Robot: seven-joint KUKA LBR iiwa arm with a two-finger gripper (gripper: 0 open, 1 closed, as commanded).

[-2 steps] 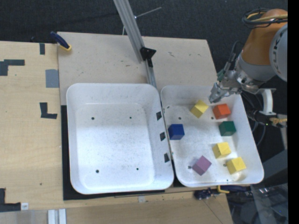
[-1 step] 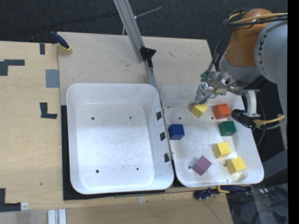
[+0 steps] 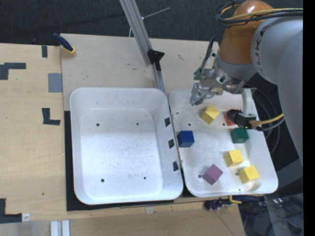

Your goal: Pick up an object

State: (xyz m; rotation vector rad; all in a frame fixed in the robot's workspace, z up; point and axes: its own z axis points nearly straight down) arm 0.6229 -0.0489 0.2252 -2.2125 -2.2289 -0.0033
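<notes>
Right bin [image 3: 266,181]: yellow cube [image 3: 209,114] sits diagonal; gripper [image 3: 197,98] nearby, grip state unclear.

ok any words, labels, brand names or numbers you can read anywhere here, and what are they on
None can be read.
The arm's grey casing shows no legible marking.
The blocks in the right bin, among them the blue block and the purple block, have plain faces.
The dark tape pieces on the bench are shapes, not letters.
</notes>
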